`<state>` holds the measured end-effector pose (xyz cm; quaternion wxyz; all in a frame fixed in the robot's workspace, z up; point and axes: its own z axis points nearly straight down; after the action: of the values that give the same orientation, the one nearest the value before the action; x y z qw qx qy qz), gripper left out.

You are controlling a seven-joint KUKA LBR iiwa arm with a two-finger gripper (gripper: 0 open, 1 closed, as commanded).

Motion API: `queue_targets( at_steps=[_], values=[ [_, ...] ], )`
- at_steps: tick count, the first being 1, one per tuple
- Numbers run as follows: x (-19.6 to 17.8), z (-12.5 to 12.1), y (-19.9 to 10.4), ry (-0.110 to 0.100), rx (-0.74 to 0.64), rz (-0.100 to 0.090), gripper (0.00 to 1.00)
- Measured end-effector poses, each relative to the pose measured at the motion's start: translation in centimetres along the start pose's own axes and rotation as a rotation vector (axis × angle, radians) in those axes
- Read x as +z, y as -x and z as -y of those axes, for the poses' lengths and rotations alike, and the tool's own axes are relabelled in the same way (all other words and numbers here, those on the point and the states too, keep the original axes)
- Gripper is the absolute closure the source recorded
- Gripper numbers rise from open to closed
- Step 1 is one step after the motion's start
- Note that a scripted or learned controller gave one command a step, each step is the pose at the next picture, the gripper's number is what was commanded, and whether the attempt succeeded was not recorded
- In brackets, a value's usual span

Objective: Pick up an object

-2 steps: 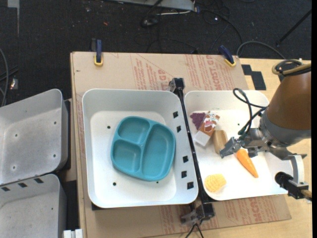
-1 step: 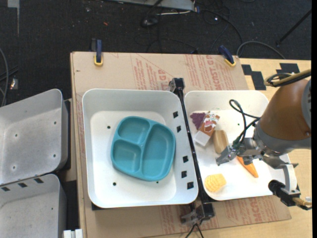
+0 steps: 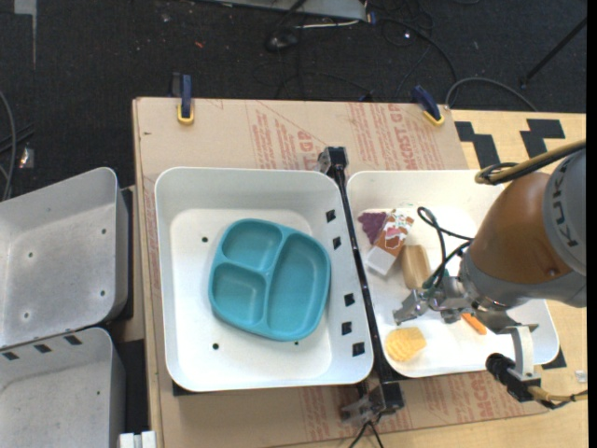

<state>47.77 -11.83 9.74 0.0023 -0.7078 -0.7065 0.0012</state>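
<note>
So the arm [image 3: 522, 241] comes in from the right and hangs over the right bin [image 3: 550, 343], orange band and all, covering a good chunk of that bin's right half. The gripper [image 3: 417, 304] pokes out toward the left from under the wrist, down low near the bin floor. Its fingers [image 3: 408, 310] look spread a bit, metal tips pointing left and down, and nothing sits between them as far as the view shows.

The stuff to grab is all bunched in the left part of that bin. A tan block [image 3: 414, 265] lies just above the fingertips, really close, maybe touching, hard to say. Up from that is a small packet [image 3: 396, 230] with red and white print, next to a purple thing [image 3: 373, 222], and a little white piece [image 3: 381, 259] sits just left of the block. Below the gripper, a round yellow cookie [image 3: 406, 345] rests on the bin floor, near the tips but apart from them. A small orange bit [image 3: 475, 324] peeks out beside the wrist.

The left bin [image 3: 177, 343] has a teal tray [image 3: 270, 279] with three compartments, lying flat in the middle, well away from the gripper. Both bins sit on a cardboard sheet [image 3: 280, 129] held by clamps [image 3: 186, 98] at the top edge. Some cables [image 3: 438, 236] loop off the wrist over the bin.
</note>
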Motion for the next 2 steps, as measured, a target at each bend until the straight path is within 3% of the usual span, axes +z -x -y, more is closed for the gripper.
queue_targets(
  at_steps=[1,2],
  values=[
    [-1.3,-0.1,0.0,0.004,0.002,0.0,1.0],
    [-5.6,-0.3,0.6,0.009,-0.002,0.003,1.0]
  ],
)
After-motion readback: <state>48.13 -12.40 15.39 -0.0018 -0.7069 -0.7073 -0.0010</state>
